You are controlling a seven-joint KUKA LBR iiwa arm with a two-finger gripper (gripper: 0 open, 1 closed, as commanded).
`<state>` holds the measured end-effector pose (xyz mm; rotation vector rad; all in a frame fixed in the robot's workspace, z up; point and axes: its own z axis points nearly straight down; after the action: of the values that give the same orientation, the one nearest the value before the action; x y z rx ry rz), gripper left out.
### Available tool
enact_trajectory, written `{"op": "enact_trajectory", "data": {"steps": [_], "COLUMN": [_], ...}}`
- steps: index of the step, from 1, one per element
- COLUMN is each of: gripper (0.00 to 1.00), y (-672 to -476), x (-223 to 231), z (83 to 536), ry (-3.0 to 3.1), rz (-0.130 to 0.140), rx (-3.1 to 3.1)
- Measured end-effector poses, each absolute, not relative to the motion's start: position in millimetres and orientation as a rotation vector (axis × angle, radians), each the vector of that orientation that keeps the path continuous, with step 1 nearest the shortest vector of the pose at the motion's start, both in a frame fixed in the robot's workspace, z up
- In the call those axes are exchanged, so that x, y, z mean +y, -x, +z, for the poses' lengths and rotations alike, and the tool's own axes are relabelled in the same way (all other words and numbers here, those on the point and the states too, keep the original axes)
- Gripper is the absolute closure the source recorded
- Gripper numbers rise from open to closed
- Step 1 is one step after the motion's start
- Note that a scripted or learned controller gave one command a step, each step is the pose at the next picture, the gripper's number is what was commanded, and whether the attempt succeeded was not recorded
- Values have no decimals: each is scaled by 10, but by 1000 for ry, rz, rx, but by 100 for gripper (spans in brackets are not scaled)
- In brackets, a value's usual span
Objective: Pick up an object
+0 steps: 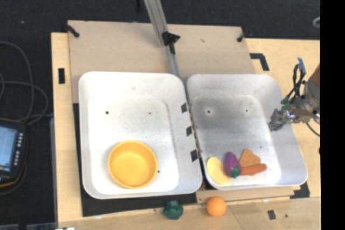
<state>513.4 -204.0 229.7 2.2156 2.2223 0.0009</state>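
My gripper (278, 118) hangs at the right rim of the right bin (280, 94), low over its sloped wall, and I cannot tell how it is set from this slant. Below it and toward the bin's near edge lie the pickable things, bunched together: an orange carrot (253, 169), a tan wedge (249, 158) just behind it, a purple eggplant (231, 162) touching them, and a pale yellow piece (215, 168) farthest from me. Well apart from my tool, across the divide, a yellow bowl (132, 164) sits in the left bin (97, 94). Outside the bins, on the bench's near edge, rest an orange ball (216, 206) and a small green object (173, 210).
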Motion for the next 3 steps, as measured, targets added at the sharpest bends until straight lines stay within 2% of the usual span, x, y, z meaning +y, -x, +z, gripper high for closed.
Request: {"op": "enact_trajectory", "data": {"steps": [1,2,3], "gripper": [100,100,100], "y": [-5149,-5245,-5457], "x": [-2051,-1628,-1192], "z": [2530,2529,2446], "ry": [-2214,-2213,-2213], "rz": [3,4,2], "rx": [2222,2228,2228]}}
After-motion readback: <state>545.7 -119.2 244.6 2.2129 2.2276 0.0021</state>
